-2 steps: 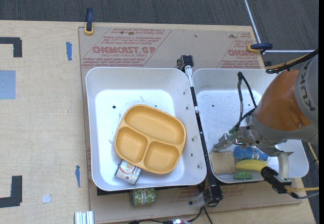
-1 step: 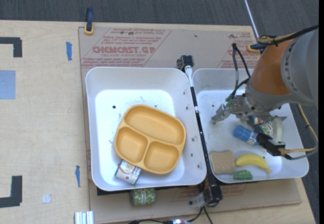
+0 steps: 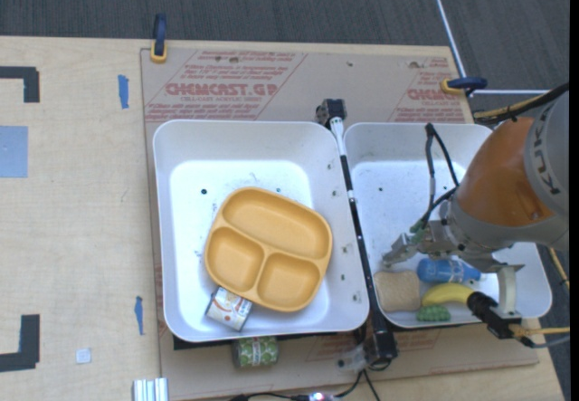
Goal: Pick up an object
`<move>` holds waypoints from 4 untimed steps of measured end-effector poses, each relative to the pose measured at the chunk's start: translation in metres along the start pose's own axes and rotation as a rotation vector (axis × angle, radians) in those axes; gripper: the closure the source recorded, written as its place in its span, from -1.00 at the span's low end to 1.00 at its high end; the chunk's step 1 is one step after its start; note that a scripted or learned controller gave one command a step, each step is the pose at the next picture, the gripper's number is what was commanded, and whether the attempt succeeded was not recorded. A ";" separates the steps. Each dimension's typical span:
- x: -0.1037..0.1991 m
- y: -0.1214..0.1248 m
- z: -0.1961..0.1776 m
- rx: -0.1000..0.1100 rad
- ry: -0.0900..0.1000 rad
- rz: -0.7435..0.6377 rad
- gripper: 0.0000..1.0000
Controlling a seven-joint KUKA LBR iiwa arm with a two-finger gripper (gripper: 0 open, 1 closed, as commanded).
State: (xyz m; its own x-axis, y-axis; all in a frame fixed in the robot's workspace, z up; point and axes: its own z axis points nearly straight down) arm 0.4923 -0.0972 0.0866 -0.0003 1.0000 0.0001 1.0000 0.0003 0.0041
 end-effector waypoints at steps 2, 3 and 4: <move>-0.002 0.012 0.000 -0.001 0.000 0.000 -1.00; 0.000 0.013 0.000 0.000 -0.004 0.002 -1.00; -0.018 0.105 0.001 -0.001 -0.002 -0.002 -1.00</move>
State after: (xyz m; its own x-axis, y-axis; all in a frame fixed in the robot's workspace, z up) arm 0.5973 -0.1151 0.0863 -0.0020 1.0000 -0.0018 1.0000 0.0020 0.0050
